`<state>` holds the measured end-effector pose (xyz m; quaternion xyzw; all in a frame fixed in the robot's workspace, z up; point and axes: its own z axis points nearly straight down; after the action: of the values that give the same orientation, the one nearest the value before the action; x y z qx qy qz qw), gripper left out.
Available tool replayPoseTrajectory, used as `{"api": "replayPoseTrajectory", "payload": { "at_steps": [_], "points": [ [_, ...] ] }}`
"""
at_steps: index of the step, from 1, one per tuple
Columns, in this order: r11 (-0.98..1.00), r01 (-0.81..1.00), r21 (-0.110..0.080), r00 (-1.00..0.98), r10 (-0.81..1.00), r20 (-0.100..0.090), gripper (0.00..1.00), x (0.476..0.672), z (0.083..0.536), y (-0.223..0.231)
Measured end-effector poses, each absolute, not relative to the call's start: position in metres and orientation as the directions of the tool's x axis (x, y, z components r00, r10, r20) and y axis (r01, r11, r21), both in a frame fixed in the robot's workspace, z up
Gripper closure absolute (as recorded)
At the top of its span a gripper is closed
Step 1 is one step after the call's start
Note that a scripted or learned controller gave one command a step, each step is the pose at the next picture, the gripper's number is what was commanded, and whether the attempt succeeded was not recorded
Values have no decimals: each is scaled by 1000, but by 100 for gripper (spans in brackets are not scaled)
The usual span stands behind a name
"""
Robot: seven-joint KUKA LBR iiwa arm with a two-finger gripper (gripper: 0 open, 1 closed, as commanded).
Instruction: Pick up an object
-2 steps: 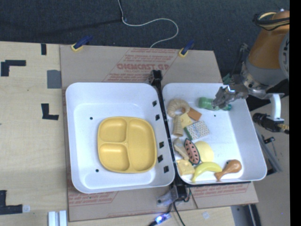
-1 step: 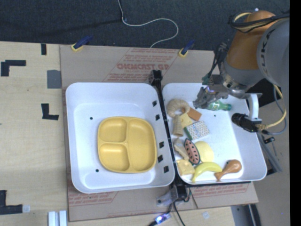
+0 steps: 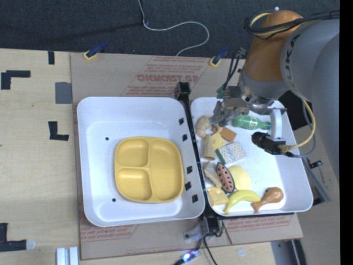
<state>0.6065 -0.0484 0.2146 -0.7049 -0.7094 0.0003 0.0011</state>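
The right bin (image 3: 292,173) holds a heap of toy food along its left side: a green bottle (image 3: 251,122), an orange wedge (image 3: 228,134), a patterned blue-white packet (image 3: 232,153), a watermelon slice (image 3: 224,176), a banana (image 3: 240,198), a chicken drumstick (image 3: 268,196) and pale bread-like pieces (image 3: 204,127). My gripper (image 3: 222,113) hangs low over the bin's upper left part, just above the bread pieces and beside the bottle. I see nothing between its fingers.
The left bin (image 3: 94,148) carries a yellow divided plate (image 3: 149,169). Black clips (image 3: 182,90) sit on the divider between the bins. A white cable (image 3: 176,26) loops over the dark cloth behind the bench. The arm's big grey body (image 3: 317,54) covers the upper right.
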Motion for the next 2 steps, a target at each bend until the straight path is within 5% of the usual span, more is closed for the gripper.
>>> {"api": "replayPoseTrajectory", "payload": {
  "at_steps": [2],
  "points": [
    [1, 1000, -2, -1, 1000, 1, 100, 607, 227, -42]
  ]
}}
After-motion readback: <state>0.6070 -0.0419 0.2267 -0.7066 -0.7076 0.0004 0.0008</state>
